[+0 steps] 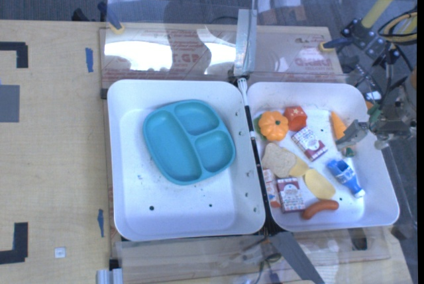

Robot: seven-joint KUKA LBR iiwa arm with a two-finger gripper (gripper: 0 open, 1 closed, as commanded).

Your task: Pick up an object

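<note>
- Locate the tool [352,134] at the 3 o'clock edge of the right bin [381,210], hanging over the bin's right wall. It reaches in from the right of the camera view.
- You cannot tell from this view whether the tool is spread or pressed together; its tip is blurred against the white bin. Nothing is seen between its tips, so treat it as carrying nothing.
- Note the things nearest the tool, since the task names no single object:
  - the orange carrot piece [338,124], just beside the tool at its 10 o'clock, long axis running roughly 11 to 5 o'clock;
  - the blue carton [345,174], near the tool at its 6 o'clock, long axis roughly 10 to 4 o'clock;
  - the small red-and-white box [309,143], at the tool's 9 o'clock, farther in.
- Observe that the remaining items lie well apart from the tool, toward the 8 o'clock side of the bin: the pumpkin [273,125], the bread slice [279,159], the yellow chip [319,184] and the sausage [320,208].
- Judge the carrot piece the likeliest target: it lies closest, and the move would be a short shift toward 10 o'clock, then down.
- Expect the bin wall close by to limit room on the 3 o'clock side.
- Disregard the left bin [132,210], which holds the blue divided plate [189,141]; it sits far off at 9 o'clock on the desk [46,163].
</note>
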